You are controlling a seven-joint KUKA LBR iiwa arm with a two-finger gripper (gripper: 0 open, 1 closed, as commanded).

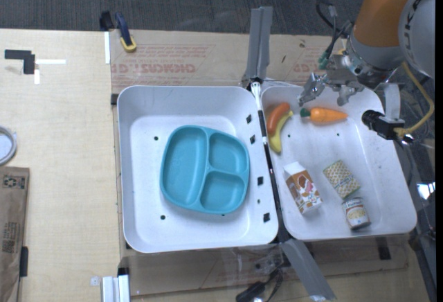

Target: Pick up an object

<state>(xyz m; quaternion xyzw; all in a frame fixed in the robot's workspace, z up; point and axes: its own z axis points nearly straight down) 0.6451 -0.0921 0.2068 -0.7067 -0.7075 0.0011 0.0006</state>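
A toy carrot (327, 114) is seen lying at the far end of the right bin (387, 176), just beneath the gripper (328, 89), whose fingers are spread apart with nothing caught between them. A banana (278, 133) and an orange-red piece (275, 114) are found together against the bin's left wall. Nearer the front, a small juice carton (303, 188), a patterned packet (342, 178) and a small can (356, 212) are laid out. In the left bin (138, 162) a blue divided plate (205, 169) is placed centrally
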